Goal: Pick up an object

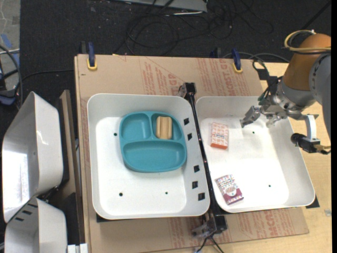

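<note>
The gripper [251, 117] hangs over the upper part of the right bin [295, 165], carried in from the right by the grey arm [316, 80] with its orange band, and its tips point down and to the left toward the bin floor; whether it is spread or pressed together I cannot tell at this angle, and nothing is visibly caught in it. It sits near, but apart from, the closest candidate for a pick: a small orange-and-white box [219, 135] lying flat just below and to the left of the tips, in the upper left part of that bin. That nearness suggests, as a judgement only, that the arm is lining up on this box and has yet to descend onto it. The box is rectangular, with a pale printed face turned up, so it would probably have to be taken by its edges. Farther down the same bin, well apart from the tool, lies a second flat packet [229, 188], white and dark red with small print, tilted slightly. The left bin [105, 157], touching the right one along a shared divider, holds a teal compartment tray [147, 154] with a tan wooden block [164, 127] resting in its upper right compartment; that sits well beyond the tool's present reach line. Both bins rest on a cardboard-covered bench [158, 73], which keeps the working area flat.
</note>
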Robot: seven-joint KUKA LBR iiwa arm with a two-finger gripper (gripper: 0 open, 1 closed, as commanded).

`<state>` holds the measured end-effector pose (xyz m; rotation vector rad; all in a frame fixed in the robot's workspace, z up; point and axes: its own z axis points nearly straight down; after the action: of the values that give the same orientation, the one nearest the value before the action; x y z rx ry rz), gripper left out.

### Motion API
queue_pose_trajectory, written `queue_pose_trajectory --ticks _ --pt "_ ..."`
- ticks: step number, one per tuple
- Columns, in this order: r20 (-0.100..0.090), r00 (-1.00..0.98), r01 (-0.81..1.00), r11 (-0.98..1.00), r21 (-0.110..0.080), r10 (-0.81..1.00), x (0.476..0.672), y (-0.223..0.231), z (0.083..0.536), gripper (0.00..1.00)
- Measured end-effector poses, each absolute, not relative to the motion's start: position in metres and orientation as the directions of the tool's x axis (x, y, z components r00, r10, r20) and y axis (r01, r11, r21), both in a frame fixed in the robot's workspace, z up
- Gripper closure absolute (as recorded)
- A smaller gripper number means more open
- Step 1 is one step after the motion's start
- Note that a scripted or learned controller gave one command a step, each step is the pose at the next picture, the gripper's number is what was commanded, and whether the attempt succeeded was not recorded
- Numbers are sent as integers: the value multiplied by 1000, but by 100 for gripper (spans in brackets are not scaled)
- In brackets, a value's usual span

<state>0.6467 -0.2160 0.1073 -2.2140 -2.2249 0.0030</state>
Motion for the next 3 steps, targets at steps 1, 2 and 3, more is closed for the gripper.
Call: queue_pose_trajectory --ticks 1,2,3 --pt "-1 -5 1000 5 -1 1000 647 -215 92 0" --pt "-3 -7 1000 7 3 1000 648 -215 104 100" --pt "-3 0 1000 0 6 1000 647 -221 149 100"
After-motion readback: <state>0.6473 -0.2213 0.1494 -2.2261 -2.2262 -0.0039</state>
